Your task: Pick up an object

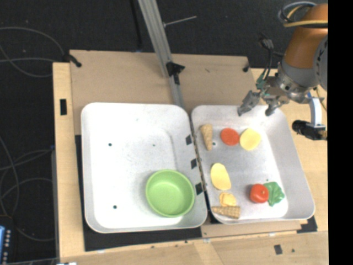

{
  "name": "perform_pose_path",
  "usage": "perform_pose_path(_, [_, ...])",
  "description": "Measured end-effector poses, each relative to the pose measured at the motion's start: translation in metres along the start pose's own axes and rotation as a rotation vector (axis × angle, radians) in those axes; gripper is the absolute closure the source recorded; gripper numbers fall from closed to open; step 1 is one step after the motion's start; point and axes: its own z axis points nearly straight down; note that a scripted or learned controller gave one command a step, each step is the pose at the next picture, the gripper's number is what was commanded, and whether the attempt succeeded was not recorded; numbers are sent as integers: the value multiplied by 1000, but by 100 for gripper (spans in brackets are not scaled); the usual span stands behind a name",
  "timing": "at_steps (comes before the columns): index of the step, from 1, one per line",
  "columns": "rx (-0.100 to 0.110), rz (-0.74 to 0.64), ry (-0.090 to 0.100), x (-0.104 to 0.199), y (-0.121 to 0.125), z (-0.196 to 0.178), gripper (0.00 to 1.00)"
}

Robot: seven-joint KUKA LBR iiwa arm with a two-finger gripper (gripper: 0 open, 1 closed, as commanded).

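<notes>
Over the right bin's (pixel 295 164) far edge, gripper (pixel 256 107) hangs with fingers spread, nothing between them; poised above the yellow piece (pixel 250 139) and red piece (pixel 230 137), probably choosing.

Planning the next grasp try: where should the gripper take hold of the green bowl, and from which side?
Grip the green bowl by its rim, coming straight down, one finger inside and one outside. It sits upright and open, too wide to span. The upper-left rim looks best: it is farthest from the left bin walls.

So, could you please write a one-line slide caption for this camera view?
Open gripper poised over the right bin of toy food; green bowl in the left bin.
</notes>
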Motion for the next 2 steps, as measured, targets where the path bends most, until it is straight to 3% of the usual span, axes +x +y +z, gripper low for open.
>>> perform_pose_path(1, [1,0,-2,-1,0,0,0])
perform_pose_path(2, [5,2,-2,3,-6,60,0])
